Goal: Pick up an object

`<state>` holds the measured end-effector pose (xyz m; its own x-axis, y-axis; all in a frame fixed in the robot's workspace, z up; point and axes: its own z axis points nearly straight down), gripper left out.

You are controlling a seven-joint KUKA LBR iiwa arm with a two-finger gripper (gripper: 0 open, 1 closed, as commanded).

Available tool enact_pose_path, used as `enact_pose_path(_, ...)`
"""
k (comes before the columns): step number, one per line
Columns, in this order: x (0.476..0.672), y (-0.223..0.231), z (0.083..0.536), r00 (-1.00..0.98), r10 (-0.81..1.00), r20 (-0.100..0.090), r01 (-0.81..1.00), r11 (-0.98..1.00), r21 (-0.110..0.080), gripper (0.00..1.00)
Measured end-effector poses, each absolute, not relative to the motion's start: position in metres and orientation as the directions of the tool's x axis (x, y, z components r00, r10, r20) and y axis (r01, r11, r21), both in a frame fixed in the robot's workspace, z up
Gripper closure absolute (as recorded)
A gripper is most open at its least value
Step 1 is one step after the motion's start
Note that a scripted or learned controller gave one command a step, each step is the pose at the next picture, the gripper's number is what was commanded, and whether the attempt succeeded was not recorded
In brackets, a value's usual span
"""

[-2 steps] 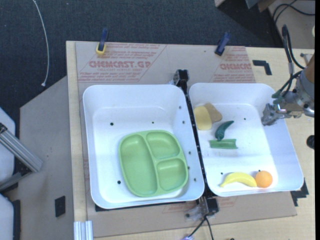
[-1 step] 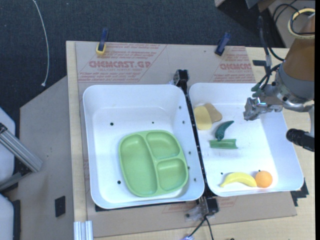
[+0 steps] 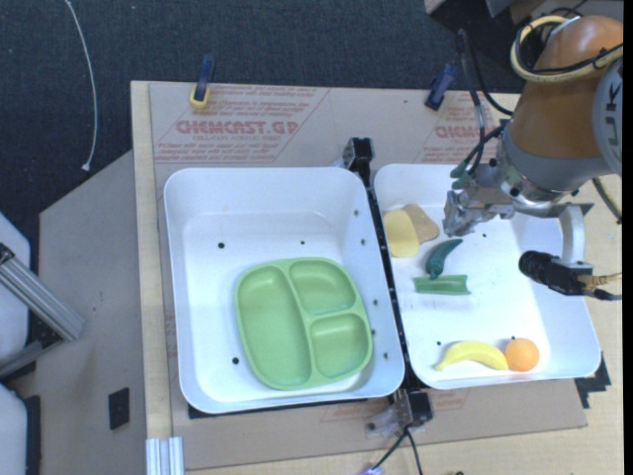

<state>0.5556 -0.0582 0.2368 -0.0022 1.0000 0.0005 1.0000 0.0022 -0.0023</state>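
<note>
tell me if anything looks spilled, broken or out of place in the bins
Nothing stands out. The green divided plate lies flat in the left bin; the banana and orange rest intact in the right bin.

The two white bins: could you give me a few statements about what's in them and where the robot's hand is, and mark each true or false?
1. The green divided plate lies in the left bin. True.
2. The banana and the orange sit in different bins. False: both lie near the front edge of the right bin, next to each other.
3. The hand is above the right bin. True.
4. The hand is holding the banana. False: the banana lies on the bin floor, well away from the hand.
5. The plate has food on it. False: its three compartments are bare.
</note>
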Motion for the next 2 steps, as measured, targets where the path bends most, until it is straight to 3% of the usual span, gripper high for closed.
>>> enact_pose_path(2,0.603,0.054,0.24,-0.004,1.0,0.0,1.0,0.004,0.004,1.0)
